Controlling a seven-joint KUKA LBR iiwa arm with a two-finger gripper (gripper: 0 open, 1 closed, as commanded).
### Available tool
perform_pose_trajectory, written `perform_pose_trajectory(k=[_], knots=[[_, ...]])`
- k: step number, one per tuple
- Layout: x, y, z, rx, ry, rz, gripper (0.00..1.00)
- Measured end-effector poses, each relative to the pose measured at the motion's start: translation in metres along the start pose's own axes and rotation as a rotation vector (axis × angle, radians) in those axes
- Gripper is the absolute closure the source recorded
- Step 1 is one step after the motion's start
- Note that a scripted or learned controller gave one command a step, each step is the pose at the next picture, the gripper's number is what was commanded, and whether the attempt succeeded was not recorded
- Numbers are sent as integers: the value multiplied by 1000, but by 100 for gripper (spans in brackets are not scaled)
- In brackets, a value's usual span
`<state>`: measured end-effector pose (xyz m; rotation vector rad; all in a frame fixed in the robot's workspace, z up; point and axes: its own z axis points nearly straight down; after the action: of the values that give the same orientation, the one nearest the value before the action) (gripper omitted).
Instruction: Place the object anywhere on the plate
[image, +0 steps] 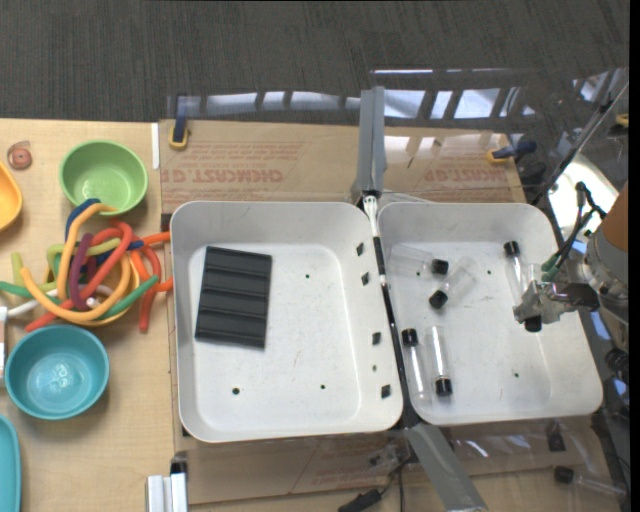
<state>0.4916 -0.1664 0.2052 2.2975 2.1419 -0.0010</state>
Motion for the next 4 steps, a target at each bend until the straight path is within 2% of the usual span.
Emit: perform_pose_trajectory(k=[1, 2, 3, 4], knots=[[-49, -3, 57, 3, 2, -202, 100], [-54, 23, 7, 1, 0, -166, 100], [-26, -9, 34, 2, 1, -302, 100], [-57, -10, 34, 0, 0, -390, 100]])
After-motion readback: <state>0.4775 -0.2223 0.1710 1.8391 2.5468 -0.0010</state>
